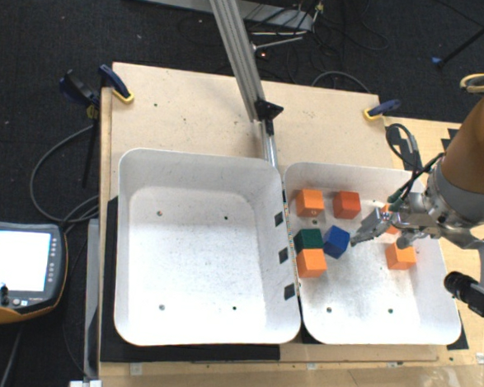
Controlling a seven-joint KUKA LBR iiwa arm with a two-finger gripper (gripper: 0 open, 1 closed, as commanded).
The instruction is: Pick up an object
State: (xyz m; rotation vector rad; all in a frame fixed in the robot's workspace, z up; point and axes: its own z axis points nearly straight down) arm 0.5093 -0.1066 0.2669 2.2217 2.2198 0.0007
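Several small blocks lie in the right bin (pixel 382 322). Two orange blocks (pixel 310 202) (pixel 346 204) sit at the back. A green block (pixel 309 238) and a blue block (pixel 336 241) rest side by side near the divider, with another orange block (pixel 311 263) just in front of them. One more orange block (pixel 400 257) lies toward the right side. My gripper (pixel 382 226) hangs low over the right bin, between the blue block and the right-hand orange block, its tip close to the blue block's right edge. Nothing is visibly held.
The left bin (pixel 132 222) stands beside the right one, sharing a raised middle wall (pixel 285 233). A slanted metal pole (pixel 243 56) rises from the bench behind the bins. Clamps sit at the bench's back corners. A teach pendant (pixel 17 272) lies off the bench at left.
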